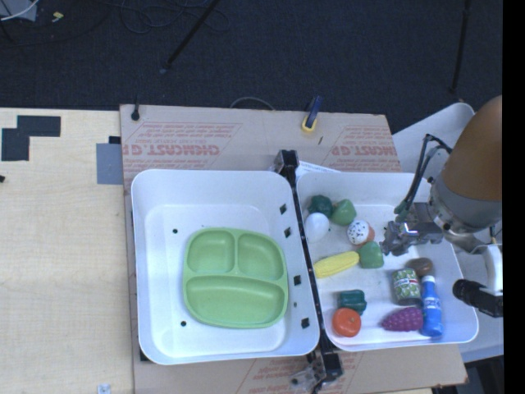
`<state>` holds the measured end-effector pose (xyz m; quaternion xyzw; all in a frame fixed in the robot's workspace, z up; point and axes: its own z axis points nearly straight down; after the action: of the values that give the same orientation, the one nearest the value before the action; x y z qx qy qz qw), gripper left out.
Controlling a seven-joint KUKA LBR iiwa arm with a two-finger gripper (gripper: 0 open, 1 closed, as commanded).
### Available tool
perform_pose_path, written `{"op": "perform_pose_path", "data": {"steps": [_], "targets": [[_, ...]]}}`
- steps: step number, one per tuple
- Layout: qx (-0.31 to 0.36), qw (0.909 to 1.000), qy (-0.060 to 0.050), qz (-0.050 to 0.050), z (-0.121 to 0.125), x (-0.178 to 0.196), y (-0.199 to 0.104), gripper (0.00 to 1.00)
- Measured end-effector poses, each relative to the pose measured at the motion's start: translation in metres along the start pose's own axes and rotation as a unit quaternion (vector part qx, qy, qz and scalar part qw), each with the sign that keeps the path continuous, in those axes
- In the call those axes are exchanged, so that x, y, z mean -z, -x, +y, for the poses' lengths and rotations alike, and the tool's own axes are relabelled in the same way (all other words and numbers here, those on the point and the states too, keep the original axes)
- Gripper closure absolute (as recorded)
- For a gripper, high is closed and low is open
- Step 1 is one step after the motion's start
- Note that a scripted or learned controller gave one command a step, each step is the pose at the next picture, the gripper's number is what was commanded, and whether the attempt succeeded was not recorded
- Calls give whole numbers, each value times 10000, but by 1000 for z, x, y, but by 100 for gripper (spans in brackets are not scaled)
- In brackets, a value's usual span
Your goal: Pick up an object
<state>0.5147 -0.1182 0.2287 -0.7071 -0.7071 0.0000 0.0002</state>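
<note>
Objects to grab are all sitting in the right-hand bin (467, 322), and the pincer (399, 240) is hovering over the middle of that bin, with the arm (476, 162) coming in from the right. I honestly can't tell whether it's spread or pressed together, it's just a dark blur from this angle, and nothing is visibly being pinched.

Going by the pincer: a white ball with dark spots (358, 232) is lying just to its left, and a green veggie thing (371, 255) is sitting just below-left of it, close enough that they might be touching, can't say. The yellow corn (336, 263) is lying further left of that. Up and to the left, two more green pieces (343, 211) and (321, 205) are resting near the bin's top, with a white egg-looking one (317, 224) next to the divider. Right below the pincer a small green can (405, 286) is standing, with a blue bottle (431, 306) and purple grapes (403, 319) further down. An orange tomato (347, 322) and a dark teal block (351, 299) are sitting down-left.

Way off to the left, the other bin (152, 220) is holding a green divided plate (235, 277).
</note>
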Motion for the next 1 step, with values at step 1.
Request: {"op": "perform_pose_path", "data": {"steps": [1], "targets": [[17,10000,-12,5,39,-11,-37,100]]}}
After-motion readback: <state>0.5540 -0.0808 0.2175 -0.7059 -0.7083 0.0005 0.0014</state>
